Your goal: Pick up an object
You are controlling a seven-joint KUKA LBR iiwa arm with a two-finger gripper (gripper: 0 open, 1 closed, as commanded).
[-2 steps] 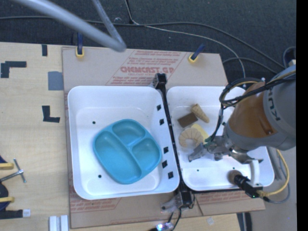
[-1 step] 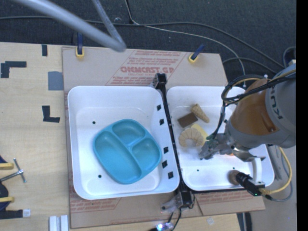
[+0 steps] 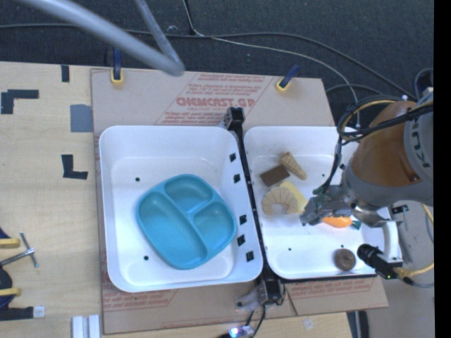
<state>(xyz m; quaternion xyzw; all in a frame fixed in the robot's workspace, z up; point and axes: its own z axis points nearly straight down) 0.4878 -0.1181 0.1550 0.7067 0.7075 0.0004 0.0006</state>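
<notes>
Two shallow white bins are sitting side by side on a cardboard sheet (image 3: 211, 94) on the bench, the left bin (image 3: 113, 189) carrying one blue divided plate (image 3: 184, 220) with three compartments, the right bin (image 3: 296, 263) carrying five small pieces. Those five are a tan cone-like piece (image 3: 292, 165) toward the far edge, one dark brown block (image 3: 274, 177) just beside it, one pale croissant-shaped piece (image 3: 283, 201) near the middle, one orange piece (image 3: 338, 222) toward the right edge and one brown round piece (image 3: 344, 259) near the near right corner. The single grey and orange arm (image 3: 384, 160) is reaching in over the right bin's right edge, its gripper (image 3: 318, 211) hanging low between the croissant shape and the orange piece, with dark fingers touching or nearly touching the orange one; whether they are parted or closed cannot be told, and nothing is plainly showing between them. The orange piece is looking small, rounded and bright, partly covered by the gripper body. The near left part of the right bin's floor is lying bare, as is the strip of the left bin along its far edge and left side. Two yellow clamps (image 3: 116, 76) are gripping the cardboard's far edge.
</notes>
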